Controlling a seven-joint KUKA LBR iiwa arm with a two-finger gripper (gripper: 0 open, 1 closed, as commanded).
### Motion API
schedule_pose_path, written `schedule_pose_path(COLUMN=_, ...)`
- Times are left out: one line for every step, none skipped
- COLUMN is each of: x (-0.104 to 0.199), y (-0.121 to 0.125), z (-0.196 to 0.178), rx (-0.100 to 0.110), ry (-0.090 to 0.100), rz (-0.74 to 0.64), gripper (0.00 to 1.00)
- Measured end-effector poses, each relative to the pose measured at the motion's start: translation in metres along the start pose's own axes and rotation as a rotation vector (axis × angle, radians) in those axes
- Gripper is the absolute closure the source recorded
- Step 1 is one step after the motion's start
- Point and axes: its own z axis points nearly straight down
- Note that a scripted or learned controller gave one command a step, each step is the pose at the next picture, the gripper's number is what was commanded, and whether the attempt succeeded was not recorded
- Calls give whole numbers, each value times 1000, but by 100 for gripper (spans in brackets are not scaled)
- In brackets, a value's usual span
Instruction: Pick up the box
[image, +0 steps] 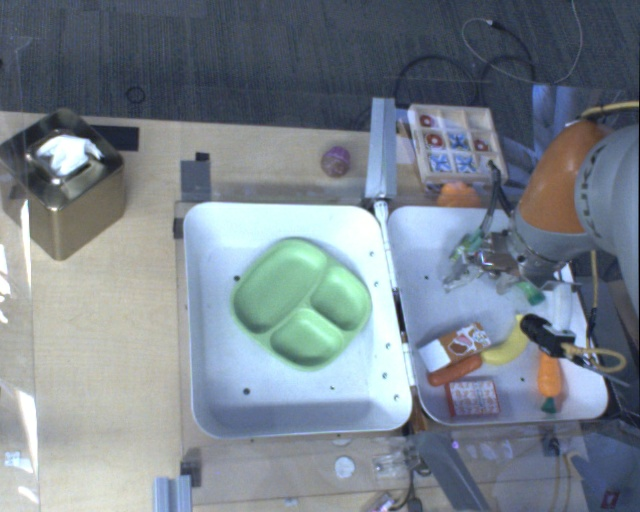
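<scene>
The small white and orange-brown box (457, 346) sits in the right white bin (425, 232), in its near half and toward the left wall, lying at a slant on the bin floor with nothing gripping it. Right against its near side there's a long orange-red stick-shaped piece (455, 371), and just beyond that, down by the bin's near wall, a flat red rectangular packet (472, 398). A yellow banana (509, 346) curves in just beside the box on the side toward the right wall, and an orange carrot with a green tip (548, 378) lies closer to the near right corner. Now the grey arm with the orange band (560, 190) comes in over the right wall, and the gripper (465, 262) hangs over the far half of the same bin, clearly apart from the box; whether its jaws are apart or together cannot be told from this angle. Over in the left white bin (215, 400), a green three-compartment plate (300, 300) rests in the middle. On the bench, a small purple ball (336, 160) lies past the left bin's far right corner, and a golden tissue box (68, 190) stands at the bench's far left corner.
</scene>
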Motion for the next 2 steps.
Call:
schedule_pose_path(x=1, y=2, z=-8, rx=-2, ry=0, rz=-6, gripper=100)
schedule_pose_path(x=1, y=2, z=-8, rx=-1, ry=0, rz=-6, gripper=0)
